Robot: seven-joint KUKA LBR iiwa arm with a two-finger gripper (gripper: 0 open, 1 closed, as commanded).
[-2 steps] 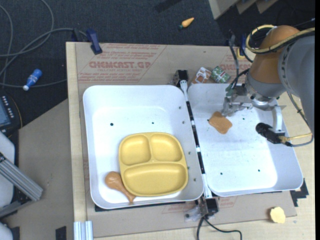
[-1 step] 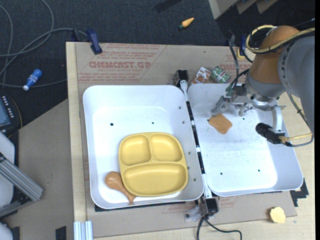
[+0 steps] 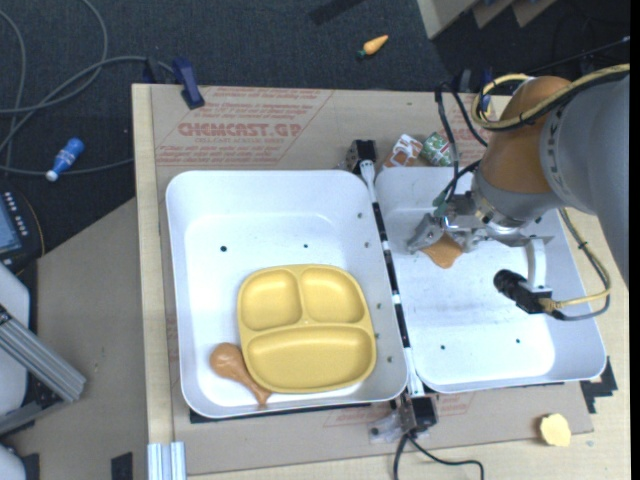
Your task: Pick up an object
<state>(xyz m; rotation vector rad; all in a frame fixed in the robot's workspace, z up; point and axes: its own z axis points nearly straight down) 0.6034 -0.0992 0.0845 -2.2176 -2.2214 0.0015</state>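
Gripper low in right bin (near its left wall), grip state unclear, over a small brown object.

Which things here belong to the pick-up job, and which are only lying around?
Job:
- gripper, low in the right bin
- small orange-brown object just under it
- yellow divided tray and orange drumstick-shaped toy in the left bin

Lying about:
- blue bottle on the floor
- orange piece on the floor
- yellow piece on the bench
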